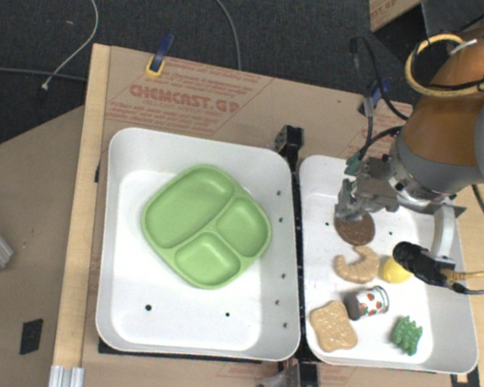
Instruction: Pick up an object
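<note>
Pincer (357, 210) is hanging directly over the brown round cookie (354, 228) in the right bin (321, 193) (likeliest target); whether it is pinching, I cannot tell.

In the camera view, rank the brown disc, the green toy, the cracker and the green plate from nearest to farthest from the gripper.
1. Brown disc, right under the gripper in the right bin.
2. Cracker, at that bin's near edge.
3. Green toy, in its near right corner; close to the cracker's distance.
4. Green plate, in the left bin.
</note>
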You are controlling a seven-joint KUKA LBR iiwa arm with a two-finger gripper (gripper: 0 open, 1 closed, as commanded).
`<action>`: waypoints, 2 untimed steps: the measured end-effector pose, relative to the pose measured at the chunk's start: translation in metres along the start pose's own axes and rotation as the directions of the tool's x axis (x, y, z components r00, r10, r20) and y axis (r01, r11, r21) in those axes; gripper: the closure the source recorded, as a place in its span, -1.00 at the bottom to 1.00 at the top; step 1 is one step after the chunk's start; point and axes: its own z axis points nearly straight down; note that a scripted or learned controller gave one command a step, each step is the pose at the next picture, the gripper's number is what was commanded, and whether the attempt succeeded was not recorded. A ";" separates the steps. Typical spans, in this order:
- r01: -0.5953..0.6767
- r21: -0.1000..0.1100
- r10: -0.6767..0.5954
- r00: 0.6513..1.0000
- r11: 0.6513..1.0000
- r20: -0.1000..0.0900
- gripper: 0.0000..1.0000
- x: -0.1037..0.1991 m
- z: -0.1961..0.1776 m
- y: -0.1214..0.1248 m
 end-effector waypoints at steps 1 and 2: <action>-0.001 0.001 0.001 1.000 1.000 0.001 1.00 0.055 0.008 0.001; 0.000 0.001 0.000 1.000 1.000 0.000 1.00 0.101 0.009 -0.006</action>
